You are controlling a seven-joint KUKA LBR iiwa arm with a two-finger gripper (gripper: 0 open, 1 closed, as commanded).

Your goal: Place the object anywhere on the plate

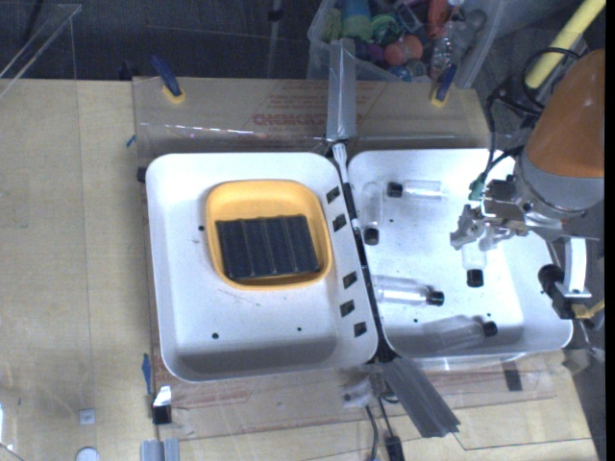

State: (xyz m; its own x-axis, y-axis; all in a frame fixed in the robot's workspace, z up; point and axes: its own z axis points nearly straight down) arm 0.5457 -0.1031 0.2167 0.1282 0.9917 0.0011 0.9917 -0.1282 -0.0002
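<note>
Gripper point(478, 230) hovers low over the right bin point(519, 325); whether it grips anything, I cannot tell. Clear tubes point(404, 296) lie nearby. Left, the yellow plate point(264, 200) holds only a dark grid, so placing seems undone.

The grey arm point(575, 133) is reaching in from the right, its orange band showing above the wrist. The gripper point(478, 235) is hanging low, pointing leftward and downward. Its finger state is unclear.
</note>
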